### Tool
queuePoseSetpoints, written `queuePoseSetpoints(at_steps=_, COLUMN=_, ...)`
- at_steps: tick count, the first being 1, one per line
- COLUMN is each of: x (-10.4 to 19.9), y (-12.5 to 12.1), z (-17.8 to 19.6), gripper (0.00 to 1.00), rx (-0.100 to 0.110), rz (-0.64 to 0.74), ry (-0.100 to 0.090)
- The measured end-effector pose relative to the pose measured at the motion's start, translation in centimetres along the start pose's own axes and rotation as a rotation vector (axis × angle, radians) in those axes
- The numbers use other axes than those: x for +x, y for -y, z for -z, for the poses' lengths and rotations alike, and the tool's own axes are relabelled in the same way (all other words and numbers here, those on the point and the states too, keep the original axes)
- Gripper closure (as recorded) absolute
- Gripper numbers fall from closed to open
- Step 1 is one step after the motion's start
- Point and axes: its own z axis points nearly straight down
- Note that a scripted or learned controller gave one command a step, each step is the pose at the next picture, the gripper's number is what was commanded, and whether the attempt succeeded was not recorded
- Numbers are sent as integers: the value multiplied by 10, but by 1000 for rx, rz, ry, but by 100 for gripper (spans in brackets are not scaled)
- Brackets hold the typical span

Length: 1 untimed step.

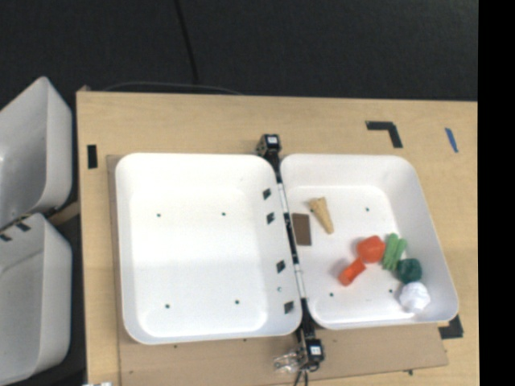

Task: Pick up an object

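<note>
The right bin (402,171) holds several small objects. A tan wedge (323,214) lies near its middle left, with a brown flat block (302,230) just below and left of it. An orange-red piece (363,259) lies toward the lower right, its narrow end (349,275) pointing down-left. Beside it stand a light green piece (393,252) and a dark green ball (409,269). A white lump (415,297) rests by the bin's lower right corner.
The left bin (193,248) lies beside the right one, joined along a hinged divider (286,240) with black clips. Both sit on a tan wooden board (201,119). White boxes (28,215) stand off the board's left edge.
</note>
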Motion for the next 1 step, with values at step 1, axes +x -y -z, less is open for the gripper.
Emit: queuePoseSetpoints(at_steps=1, x=18, y=58, z=25, gripper=100, rx=16, rz=-5, ry=-7)
